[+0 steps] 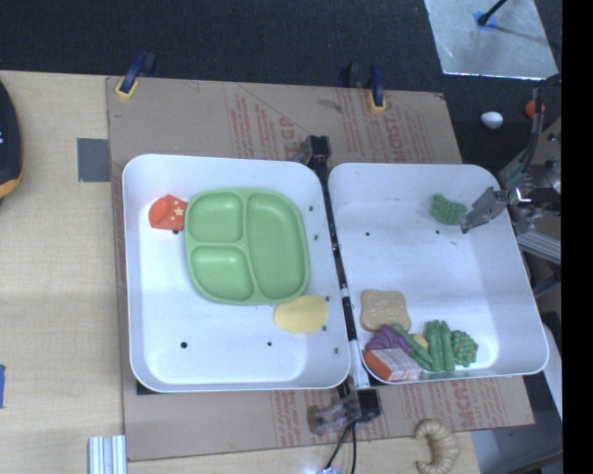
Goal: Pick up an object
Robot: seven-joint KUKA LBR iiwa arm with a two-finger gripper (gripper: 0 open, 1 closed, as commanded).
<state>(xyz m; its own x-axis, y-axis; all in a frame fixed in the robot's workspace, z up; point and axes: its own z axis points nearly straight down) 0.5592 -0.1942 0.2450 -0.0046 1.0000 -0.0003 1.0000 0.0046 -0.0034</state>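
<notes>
Camera view: gripper (482, 210) beside green toy (447, 208); its opening cannot be told.

The gripper (482, 211) is perhaps partly cut off at the right edge.

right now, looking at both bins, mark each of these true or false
1. The green divided plate lies in the left bin. True.
2. The yellow piece sits on the plate. False: it lies on the bin floor beside the plate's lower edge.
3. The pincer is over the left bin. False: it is at the right bin's upper right, beside a small green toy.
4. The tan toast piece is in the right bin. True.
5. The red piece lies left of the plate. True.
</notes>
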